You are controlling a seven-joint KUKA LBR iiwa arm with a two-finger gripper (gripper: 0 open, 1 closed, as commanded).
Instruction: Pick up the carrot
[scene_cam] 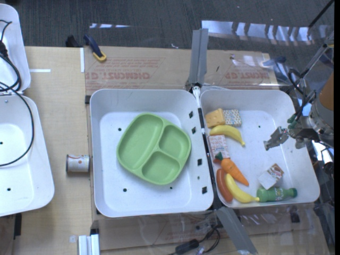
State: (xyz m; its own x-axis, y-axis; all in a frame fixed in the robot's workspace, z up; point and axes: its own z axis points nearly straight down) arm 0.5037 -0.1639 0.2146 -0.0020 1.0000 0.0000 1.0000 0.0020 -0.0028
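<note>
The carrot is lying in the right bin near its left wall, touching a yellow banana beside it. The jaws are hanging well apart from it to the right, holding nothing; how far open they are cannot be told.

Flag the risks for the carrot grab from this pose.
1. Crowding: the carrot lies packed against a banana and a red item, so the fingers may catch a neighbour.
2. It lies near the bin's left wall, which leaves little room on that side.
3. The gripper is off to the right of it, with a white packet and a green bottle nearby to bump.
</note>
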